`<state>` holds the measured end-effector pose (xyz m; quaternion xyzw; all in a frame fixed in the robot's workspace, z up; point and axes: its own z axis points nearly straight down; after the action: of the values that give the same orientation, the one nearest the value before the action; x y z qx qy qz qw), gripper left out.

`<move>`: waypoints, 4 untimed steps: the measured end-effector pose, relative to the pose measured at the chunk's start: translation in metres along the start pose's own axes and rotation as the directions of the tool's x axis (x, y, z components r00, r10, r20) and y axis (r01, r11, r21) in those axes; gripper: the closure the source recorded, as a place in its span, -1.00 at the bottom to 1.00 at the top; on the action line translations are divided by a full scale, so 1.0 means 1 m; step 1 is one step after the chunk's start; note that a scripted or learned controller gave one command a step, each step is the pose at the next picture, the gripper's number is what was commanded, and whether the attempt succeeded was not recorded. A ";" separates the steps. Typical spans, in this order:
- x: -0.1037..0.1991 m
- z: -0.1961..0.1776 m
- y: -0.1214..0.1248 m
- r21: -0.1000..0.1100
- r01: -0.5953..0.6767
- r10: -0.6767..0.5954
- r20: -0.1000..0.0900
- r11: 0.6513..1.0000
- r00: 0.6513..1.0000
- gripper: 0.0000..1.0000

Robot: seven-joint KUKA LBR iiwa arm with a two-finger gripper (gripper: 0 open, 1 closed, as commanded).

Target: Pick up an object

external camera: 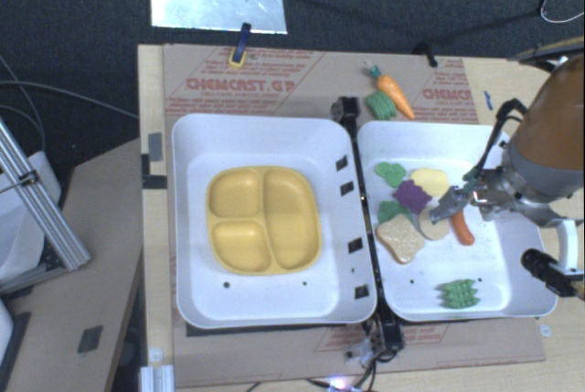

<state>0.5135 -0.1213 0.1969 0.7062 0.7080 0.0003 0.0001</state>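
Fingers first: I can't tell from my feed whether they are apart or together; the gripper shows as a dark grey tip low over the right bin, among the toy food, and nothing is visibly pinched in it.

Judging by their look, these are small moulded plastic pieces: light, stiff, smooth enough to slip, unlikely to break. The carrot lies just at the gripper's 4 o'clock, touching or nearly so. It is thin and tapered, so I would take it across the thick middle. The purple grapes sit at the gripper's 9 o'clock, knobbly and easier to pinch from the sides. The bread slice at 7 o'clock is flat and would need gripping by its edges.

My count in the right bin: one bread slice, one purple grapes, one yellow piece, two green leafy pieces beside the grapes, one carrot, and one green pea-pod piece apart at the bin's 6 o'clock. Outside, at the bin's 12 o'clock, lie a second carrot and another green piece.

The left bin holds one yellow divided plate.
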 end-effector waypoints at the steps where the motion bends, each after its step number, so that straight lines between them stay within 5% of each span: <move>1: 0.033 0.108 -0.027 0.009 0.000 0.000 -0.004 1.000 1.000 -1.00; 2: 0.030 0.093 -0.023 -0.001 -0.001 0.001 0.000 1.000 1.000 1.00; 3: 0.081 -0.056 -0.018 -0.017 0.009 -0.009 -0.001 1.000 1.000 1.00; 4: 0.132 -0.005 -0.027 0.003 0.007 -0.007 -0.002 1.000 1.000 1.00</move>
<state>0.4863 0.0102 0.2019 0.7038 0.7104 0.0001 -0.0016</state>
